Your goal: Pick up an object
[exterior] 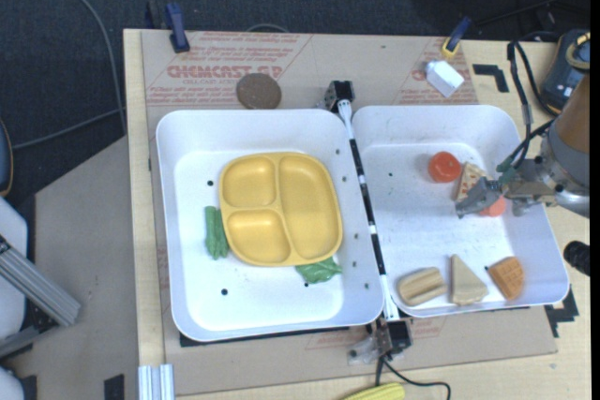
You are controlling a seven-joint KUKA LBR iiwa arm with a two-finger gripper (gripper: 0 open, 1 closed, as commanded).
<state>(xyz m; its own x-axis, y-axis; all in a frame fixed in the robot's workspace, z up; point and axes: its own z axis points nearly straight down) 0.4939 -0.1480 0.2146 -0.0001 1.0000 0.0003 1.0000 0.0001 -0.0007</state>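
Over at the right bin (525, 131), the tool (476, 198) is down low, though I can't tell what its grip is doing. An orange-red round piece (445, 167) sits just beside it, handiest to take, while three bread-like bits (457, 281) line the near wall, well apart.

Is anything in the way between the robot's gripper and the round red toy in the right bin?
Nothing visible blocks it. The gripper is low in the right bin, and the red round toy lies just up and left of it. A small tan piece sits right beside the toy, close enough to get bumped.
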